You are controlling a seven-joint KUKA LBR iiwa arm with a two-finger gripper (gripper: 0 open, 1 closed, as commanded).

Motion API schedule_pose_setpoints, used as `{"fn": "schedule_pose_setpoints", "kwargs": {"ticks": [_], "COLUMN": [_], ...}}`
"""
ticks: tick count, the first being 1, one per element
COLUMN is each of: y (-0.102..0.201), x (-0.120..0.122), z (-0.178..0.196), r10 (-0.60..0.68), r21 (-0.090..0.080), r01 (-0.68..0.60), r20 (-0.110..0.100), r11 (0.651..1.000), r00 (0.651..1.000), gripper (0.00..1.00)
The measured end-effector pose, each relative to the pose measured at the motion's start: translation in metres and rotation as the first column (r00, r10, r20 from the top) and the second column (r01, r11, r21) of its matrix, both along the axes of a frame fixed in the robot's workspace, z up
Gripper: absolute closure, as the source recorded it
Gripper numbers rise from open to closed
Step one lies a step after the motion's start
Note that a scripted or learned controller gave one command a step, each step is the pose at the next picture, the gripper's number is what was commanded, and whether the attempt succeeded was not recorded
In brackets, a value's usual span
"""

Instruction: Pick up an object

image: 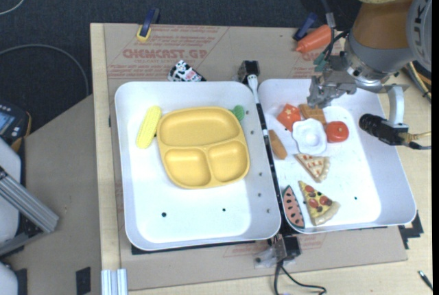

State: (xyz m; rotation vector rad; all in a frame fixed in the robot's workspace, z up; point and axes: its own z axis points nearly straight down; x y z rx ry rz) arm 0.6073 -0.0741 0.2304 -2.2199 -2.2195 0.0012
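The gripper (321, 99) hangs low over the top of the right bin (384, 177), just above a small brown toy (313, 113). I cannot tell if its fingers are spread or pressed together, and nothing looks picked up yet, so the grab is still to do.

The toy food is smooth plastic. A white fried egg (309, 136) sits in the middle, with a round red tomato (336, 131) beside it. Two flat pizza slices (313, 167) lie lower down.

In the left bin (137, 204) sits a shiny yellow tray (202, 146) beside a bumpy corn cob (147, 126).
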Motion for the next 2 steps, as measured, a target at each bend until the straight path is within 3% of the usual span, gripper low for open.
{"fn": "schedule_pose_setpoints", "kwargs": {"ticks": [1,2], "y": [-0.003,0.008], "x": [-0.018,-0.008], "z": [-0.010,0.002], "r10": [-0.001,0.002], "r21": [0.000,-0.001], "r01": [0.001,-0.002], "r20": [-0.002,0.006], "r11": [1.000,1.000], "r00": [1.000,1.000], "gripper": [1.00,1.00]}}
